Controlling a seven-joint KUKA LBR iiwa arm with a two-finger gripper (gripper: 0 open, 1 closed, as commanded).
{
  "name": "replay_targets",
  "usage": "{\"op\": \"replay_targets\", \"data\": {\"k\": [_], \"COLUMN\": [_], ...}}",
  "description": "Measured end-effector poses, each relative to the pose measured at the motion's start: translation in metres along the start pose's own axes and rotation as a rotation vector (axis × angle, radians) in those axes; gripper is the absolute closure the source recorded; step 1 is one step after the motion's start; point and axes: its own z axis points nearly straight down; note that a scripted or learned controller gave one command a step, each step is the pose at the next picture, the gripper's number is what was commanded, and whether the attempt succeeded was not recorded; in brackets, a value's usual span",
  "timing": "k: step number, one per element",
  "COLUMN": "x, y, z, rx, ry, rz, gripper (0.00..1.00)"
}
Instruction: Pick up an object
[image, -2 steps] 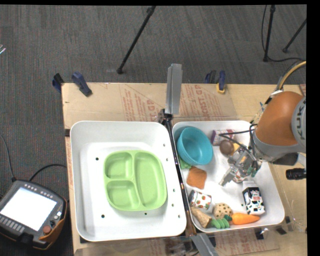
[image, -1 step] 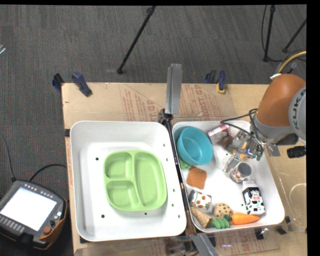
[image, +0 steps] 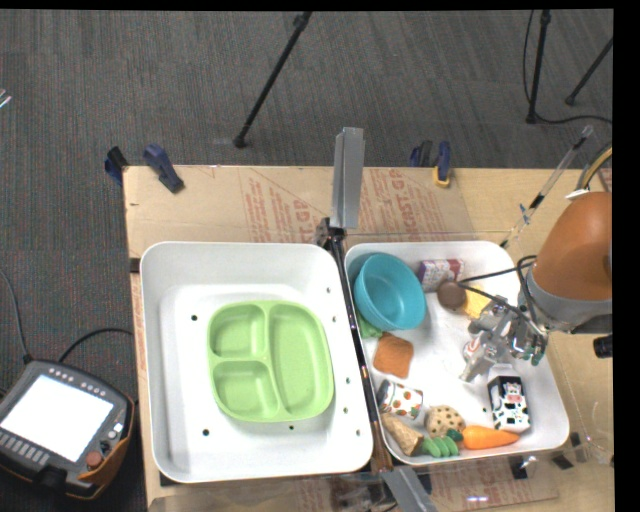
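The right bin (image: 520, 262) holds a blue bowl (image: 390, 290), an orange-brown square (image: 394, 354), a purple can (image: 440, 270), a brown ball (image: 452, 295), a yellow piece (image: 478, 300), a black-and-white toy (image: 508, 403), a carrot (image: 490, 437), a cookie (image: 443, 418) and a spotted cup (image: 403, 400). My gripper (image: 472, 360) hangs over the right part of this bin, between the brown ball and the black-and-white toy. Its fingers look open with nothing between them. The arm's orange band (image: 580, 250) sits above the bin's right rim.
The left bin (image: 170, 280) holds a green divided plate (image: 270, 360). A grey upright post (image: 348, 180) stands behind the seam between the bins. Clamps (image: 160, 165) grip the bench's back edge. A handheld screen unit (image: 55, 425) lies on the floor at lower left.
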Motion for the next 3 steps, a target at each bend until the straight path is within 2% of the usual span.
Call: {"op": "replay_targets", "data": {"k": [1, 2, 3], "x": [-0.046, 0.028, 0.027], "y": [0.024, -0.014, -0.012], "z": [-0.001, 0.0, -0.01], "rx": [-0.001, 0.001, -0.002], "ry": [-0.001, 0.002, 0.0], "rz": [-0.094, 0.086, 0.082], "gripper": [0.0, 0.0, 1.0]}}
